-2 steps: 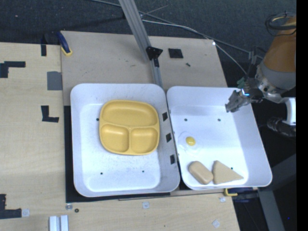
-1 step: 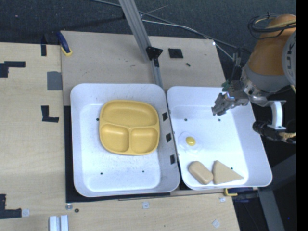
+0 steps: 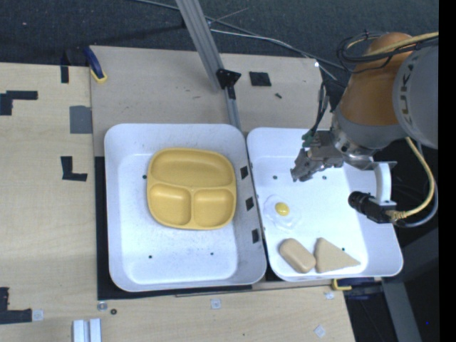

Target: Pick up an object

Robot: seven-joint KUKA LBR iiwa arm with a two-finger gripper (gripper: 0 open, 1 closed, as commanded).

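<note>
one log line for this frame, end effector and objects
end effector: above right bin, upper part, nothing seen held | right bin: fried egg toy, bread roll, wedge | left bin: yellow divided plate

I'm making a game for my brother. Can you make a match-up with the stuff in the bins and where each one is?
Things:
1. yellow plate
2. fried egg
3. bread roll
4. gripper

Places:
A. right bin, near its middle
B. over the right bin's far part
C. left bin
D. right bin's near edge, beside a wedge-shaped piece

Pairs: 1-C, 2-A, 3-D, 4-B
</note>
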